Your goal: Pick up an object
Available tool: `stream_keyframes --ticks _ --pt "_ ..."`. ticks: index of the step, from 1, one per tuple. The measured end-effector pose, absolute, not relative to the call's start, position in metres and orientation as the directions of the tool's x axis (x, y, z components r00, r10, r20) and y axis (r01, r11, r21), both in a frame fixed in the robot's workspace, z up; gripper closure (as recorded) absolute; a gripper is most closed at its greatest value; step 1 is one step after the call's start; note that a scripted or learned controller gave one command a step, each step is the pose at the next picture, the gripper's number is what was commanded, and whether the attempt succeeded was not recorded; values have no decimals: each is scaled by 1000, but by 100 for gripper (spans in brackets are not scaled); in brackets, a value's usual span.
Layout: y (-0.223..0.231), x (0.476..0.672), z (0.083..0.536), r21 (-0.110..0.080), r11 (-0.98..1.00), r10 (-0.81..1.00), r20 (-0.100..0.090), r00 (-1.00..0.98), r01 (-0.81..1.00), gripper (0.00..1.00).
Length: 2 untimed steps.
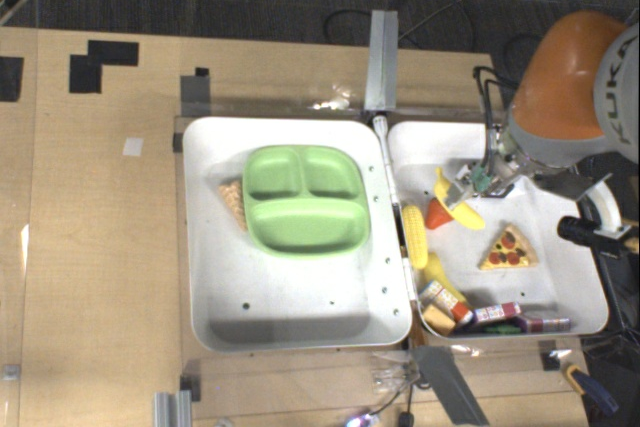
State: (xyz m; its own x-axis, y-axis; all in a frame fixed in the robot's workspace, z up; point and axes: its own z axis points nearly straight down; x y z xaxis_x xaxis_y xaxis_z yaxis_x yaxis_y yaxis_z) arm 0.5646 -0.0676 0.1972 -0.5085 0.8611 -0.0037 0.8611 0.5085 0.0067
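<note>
A: Entry. Where's my claw (478, 181)?

B: Down in the right bin (570, 315), at the yellow banana (452, 203) and the red piece (439, 213) touching it.

A: Open or closed? I cannot tell from this angle; my wrist covers the tips. No grip claimed.

B: Risks?

A: Banana and red piece touch, so I may pinch both or nudge one aside. The curved banana could roll out. The pizza slice (508, 250) lies apart; the corn (413, 231) sits against the left wall. The green tray (303, 198) is in the left bin (215, 295), on the tabletop (90, 245).
</note>
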Motion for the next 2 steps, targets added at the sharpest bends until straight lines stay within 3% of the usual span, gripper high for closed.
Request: stream_keyframes --ticks 1,2 --pt "-22 629 233 6 362 932 -2 -362 932 100" --pt "-21 630 245 12 369 930 -5 -369 929 100"
